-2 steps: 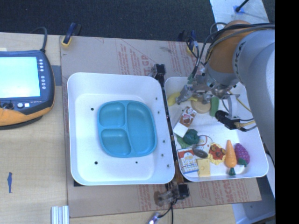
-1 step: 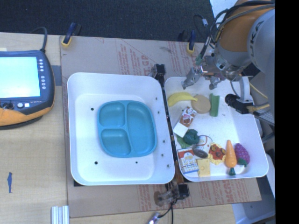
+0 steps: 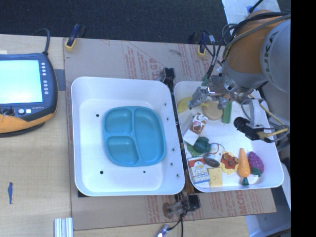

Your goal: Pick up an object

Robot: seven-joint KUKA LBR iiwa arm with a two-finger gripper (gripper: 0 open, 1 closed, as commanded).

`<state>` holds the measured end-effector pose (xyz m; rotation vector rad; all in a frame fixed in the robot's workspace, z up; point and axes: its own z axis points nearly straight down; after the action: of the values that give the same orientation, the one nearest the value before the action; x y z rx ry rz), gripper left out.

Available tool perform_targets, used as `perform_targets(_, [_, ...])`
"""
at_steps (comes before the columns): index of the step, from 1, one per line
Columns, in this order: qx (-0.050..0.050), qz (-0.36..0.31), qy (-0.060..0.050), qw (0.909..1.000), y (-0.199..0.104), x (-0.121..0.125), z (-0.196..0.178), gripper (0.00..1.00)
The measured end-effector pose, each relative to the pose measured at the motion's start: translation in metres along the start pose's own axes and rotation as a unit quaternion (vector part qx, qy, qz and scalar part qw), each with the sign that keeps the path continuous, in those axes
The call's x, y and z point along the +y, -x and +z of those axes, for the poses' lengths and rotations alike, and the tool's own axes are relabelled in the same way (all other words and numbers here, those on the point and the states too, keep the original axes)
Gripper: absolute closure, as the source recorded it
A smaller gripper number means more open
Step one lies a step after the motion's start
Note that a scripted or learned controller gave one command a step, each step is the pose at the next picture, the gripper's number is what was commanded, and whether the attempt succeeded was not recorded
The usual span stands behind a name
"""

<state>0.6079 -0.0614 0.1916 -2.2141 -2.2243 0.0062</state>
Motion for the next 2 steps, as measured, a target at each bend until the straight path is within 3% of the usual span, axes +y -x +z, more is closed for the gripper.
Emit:
perform_targets(1, [0.000,0.000,-0.001,1.0000,0.034,-0.008,0.082,0.00])
perform_targets(2, [-0.001,-0.001,0.000,1.0000,0.035,-0.008,0.071,1.00])
